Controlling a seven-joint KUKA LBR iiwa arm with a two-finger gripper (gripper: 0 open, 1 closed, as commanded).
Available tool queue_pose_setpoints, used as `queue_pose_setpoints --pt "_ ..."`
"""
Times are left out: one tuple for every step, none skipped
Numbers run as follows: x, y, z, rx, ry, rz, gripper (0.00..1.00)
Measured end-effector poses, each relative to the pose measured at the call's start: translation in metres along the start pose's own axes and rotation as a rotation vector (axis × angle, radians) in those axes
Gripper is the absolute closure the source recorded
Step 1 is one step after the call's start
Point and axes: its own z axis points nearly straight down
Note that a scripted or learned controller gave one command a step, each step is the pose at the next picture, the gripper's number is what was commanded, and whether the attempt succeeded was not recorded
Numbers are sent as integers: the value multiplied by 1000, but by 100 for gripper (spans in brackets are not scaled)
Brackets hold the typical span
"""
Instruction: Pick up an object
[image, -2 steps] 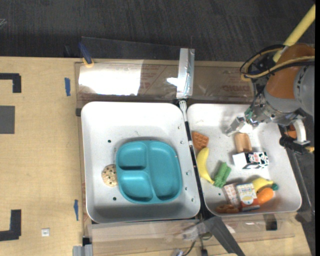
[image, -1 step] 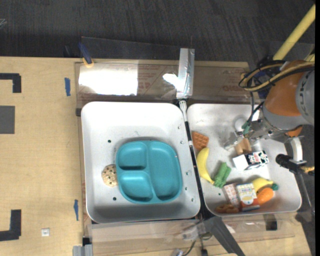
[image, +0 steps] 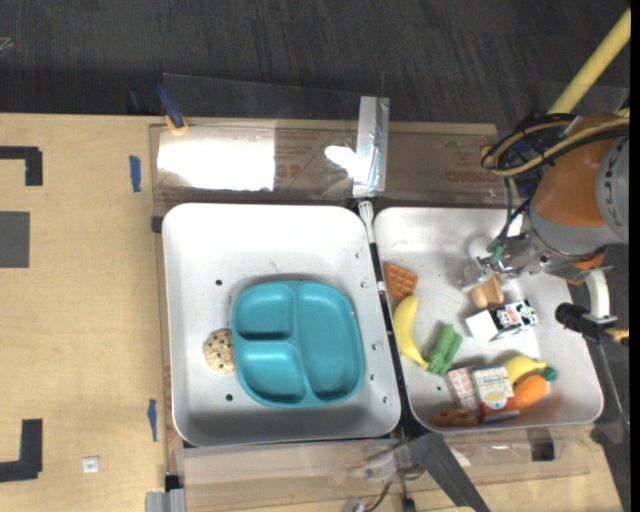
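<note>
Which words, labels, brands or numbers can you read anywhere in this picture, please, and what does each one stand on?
None can be read.
Cardboard strip behind the bins: faint reddish print, too blurred to read.
Small white carton in the right bin: dark marks, too small to read.
Snack packet in the right bin: coloured print, too blurred to read.
Teal tray and cookie in the left bin: no writing visible.

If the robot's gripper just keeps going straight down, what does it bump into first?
Probably the small tan block directly beneath the gripper in the right bin. Depth is hard to judge, so it might graze the white carton beside it instead.
</note>
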Motion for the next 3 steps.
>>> queue_pose_setpoints --pt "-8 11 11 6 2 -26 100" --pt "-21 43 14 66 24 -155 100" --pt "-22 41 5 72 24 -155 100"
